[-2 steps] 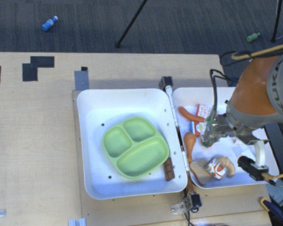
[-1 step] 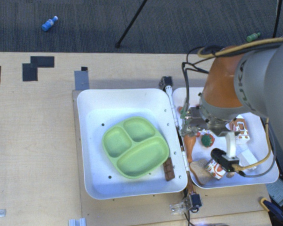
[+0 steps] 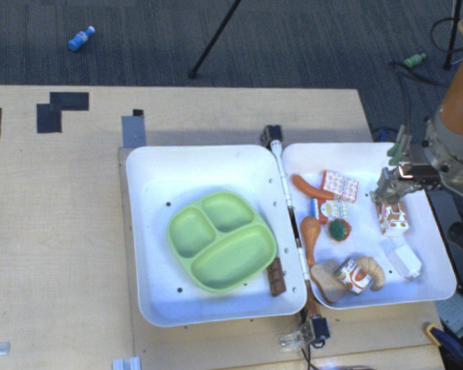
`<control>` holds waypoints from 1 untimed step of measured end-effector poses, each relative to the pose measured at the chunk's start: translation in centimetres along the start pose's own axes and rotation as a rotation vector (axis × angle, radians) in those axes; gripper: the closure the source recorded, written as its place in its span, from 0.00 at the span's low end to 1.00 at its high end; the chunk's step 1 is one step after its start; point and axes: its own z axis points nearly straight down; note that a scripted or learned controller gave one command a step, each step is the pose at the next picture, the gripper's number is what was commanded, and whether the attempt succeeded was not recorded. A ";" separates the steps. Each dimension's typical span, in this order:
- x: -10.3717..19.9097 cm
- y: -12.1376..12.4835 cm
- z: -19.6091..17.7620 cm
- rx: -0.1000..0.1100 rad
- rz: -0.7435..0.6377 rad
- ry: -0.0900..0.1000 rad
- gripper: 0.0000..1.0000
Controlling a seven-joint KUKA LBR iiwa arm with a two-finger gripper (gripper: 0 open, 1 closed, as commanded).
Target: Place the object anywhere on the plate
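No text can be read. The red-and-white packet [image 3: 340, 185], the small can [image 3: 353, 275] and the wrapped packet [image 3: 392, 216] in the right bin [image 3: 442, 278] carry printing too small and blurred to make out.

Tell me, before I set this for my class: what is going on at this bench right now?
A robot arm reaches in from the right, its gripper over the right bin, directly above a small red-and-white packet. That bin holds a jumble of toy food, including a carrot, a hot dog and a can. The green divided plate sits in the left bin with nothing on it, so the placing is not yet done.
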 end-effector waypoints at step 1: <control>0.1 0.0 0.1 0.002 -0.001 0.000 0.00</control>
